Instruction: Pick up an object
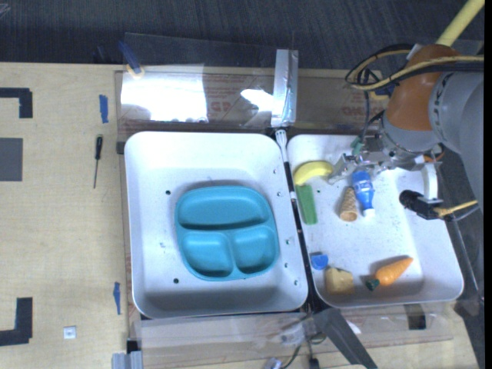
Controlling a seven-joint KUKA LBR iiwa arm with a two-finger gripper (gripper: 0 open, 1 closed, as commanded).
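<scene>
My gripper (364,160) hangs over the back of the right bin (400,237), below the orange wrist band. Right under it lies a blue tube (364,194) with a white cap, its top touching or just beneath the gripper. A tan cone (349,204) lies against the tube's left side. A yellow banana (311,171) sits to the gripper's left, above a green stick (307,204) by the bin's left wall. Near the front lie an orange carrot (392,270), a beige lump (338,280) and a small blue piece (318,262).
The left bin (138,152) holds a blue divided plate (227,229). A clear plastic panel (200,91) stands behind the bins. A black part with a yellow cable (421,204) juts over the right bin's right side. Cables loop above the arm.
</scene>
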